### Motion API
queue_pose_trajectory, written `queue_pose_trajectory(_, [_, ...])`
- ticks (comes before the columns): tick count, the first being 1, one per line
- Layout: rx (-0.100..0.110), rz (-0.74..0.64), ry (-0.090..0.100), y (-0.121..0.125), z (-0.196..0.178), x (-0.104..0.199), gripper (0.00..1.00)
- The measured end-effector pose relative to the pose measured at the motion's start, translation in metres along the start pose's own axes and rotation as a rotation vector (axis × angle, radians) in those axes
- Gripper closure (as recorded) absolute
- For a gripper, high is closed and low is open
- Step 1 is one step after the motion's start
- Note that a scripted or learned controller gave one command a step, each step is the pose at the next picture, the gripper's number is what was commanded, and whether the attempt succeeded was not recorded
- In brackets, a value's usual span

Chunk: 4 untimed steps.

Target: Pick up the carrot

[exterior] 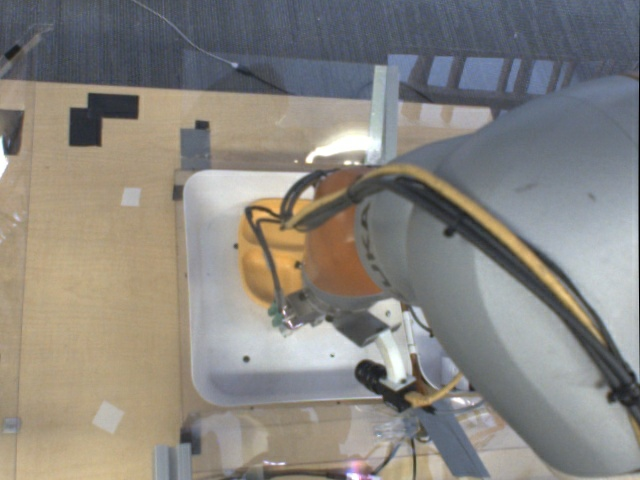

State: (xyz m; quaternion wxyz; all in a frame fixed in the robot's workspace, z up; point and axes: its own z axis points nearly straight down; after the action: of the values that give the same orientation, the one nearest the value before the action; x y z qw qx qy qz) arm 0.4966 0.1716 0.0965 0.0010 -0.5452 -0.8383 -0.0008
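Grey arm with orange band reaches into white bin on counter, covering most of yellow-orange thing.

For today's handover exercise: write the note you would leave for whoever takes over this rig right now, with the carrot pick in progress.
End effector: hidden under the arm's wrist, state cannot be told.
Arm: low over the left white bin.
Orange-yellow object lies in that bin, partly covered by the wrist; possibly the carrot, not certain.
Done: arm positioned over the bin.
Left: confirm the grasp, then lift.
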Motion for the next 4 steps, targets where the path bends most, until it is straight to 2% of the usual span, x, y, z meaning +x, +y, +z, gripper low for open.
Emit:
queue_pose_trajectory(1, [-0.012, 0.053, -0.001, 0.028, -0.108, 0.035, 1.00])
queue_pose_trajectory(2, [-0.003, -0.254, -0.003, -0.006, -0.128, 0.008, 1.00])
queue_pose_trajectory(3, [-0.002, -0.128, -0.005, 0.056, -0.010, 0.010, 1.00])
queue_pose_trajectory(4, [-0.014, 0.042, -0.004, 0.056, -0.135, -0.019, 1.00])
